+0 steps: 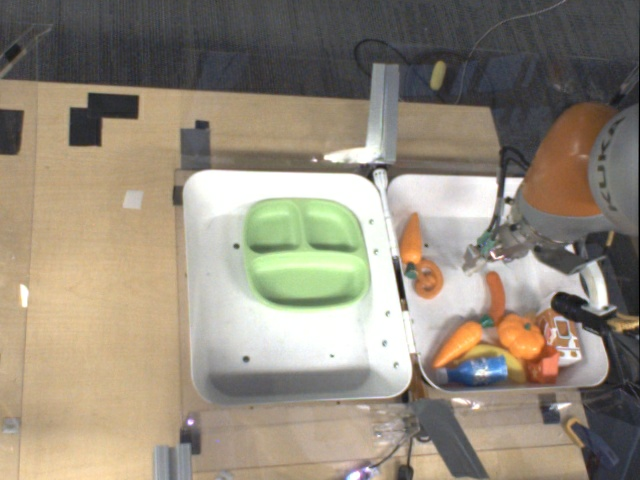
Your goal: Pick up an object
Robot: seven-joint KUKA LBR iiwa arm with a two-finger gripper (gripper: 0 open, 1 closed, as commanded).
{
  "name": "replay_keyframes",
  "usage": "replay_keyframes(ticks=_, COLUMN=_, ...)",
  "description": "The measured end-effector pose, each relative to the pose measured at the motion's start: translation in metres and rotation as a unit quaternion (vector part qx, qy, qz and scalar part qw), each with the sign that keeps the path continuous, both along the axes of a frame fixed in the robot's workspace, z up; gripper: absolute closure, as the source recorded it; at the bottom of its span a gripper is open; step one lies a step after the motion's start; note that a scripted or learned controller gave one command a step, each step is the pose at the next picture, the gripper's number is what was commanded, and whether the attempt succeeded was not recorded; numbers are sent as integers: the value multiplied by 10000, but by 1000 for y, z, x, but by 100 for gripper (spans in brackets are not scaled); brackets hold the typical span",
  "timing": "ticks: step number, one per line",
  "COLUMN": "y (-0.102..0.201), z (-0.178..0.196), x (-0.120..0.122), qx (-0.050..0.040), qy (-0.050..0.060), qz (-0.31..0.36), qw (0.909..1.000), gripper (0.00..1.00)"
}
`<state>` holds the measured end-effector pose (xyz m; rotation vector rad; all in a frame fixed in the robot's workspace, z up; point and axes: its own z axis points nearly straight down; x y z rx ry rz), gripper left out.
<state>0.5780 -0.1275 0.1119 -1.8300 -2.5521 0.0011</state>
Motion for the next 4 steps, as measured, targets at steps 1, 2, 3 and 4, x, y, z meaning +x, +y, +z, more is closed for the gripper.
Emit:
replay_keyframes(ticks=1, y=1, z=10, x=1, qx=4, qy=-8, qz=7, qw=10000, gripper=100)
replay_keyframes(ticks=2, y=1, z=10, x=1, qx=4, qy=-7, qz=7, qw=10000, gripper=0)
replay_keyframes(ticks=3, y=-50, z=-23, x=-8, qx=-6, qy=-61, qz=73, qw=10000, gripper=0)
replay_keyframes(ticks=4, y=-43, z=-22, x=-41, qx=-12, qy=-81, qz=-46, qw=10000, gripper=0)
